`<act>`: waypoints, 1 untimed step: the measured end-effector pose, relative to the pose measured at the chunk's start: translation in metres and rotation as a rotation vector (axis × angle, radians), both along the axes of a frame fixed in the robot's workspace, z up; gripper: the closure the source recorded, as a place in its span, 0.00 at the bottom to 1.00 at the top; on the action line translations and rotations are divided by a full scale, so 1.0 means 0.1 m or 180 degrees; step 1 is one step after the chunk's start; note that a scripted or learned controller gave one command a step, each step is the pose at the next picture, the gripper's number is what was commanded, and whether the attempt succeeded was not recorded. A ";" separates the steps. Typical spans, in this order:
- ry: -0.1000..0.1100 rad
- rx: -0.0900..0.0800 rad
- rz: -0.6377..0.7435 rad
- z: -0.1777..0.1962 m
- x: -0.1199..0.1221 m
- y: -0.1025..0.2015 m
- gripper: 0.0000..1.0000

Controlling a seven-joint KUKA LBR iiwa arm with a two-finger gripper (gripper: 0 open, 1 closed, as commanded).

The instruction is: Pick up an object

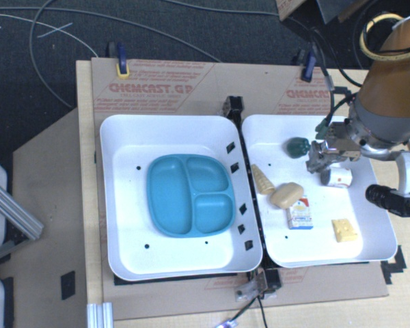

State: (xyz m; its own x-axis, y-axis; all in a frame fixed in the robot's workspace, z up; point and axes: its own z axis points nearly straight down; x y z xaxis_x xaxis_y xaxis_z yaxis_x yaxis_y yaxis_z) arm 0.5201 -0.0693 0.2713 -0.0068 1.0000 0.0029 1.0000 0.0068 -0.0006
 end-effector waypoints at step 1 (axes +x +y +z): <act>0.0011 -0.0001 -0.0005 -0.23 0.11 0.50 1.00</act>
State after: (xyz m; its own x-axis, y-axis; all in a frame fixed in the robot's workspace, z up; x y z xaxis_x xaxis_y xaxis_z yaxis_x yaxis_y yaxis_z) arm 0.5309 -0.0193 0.2486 -0.0053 1.0000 0.0026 1.0000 0.0053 -0.0041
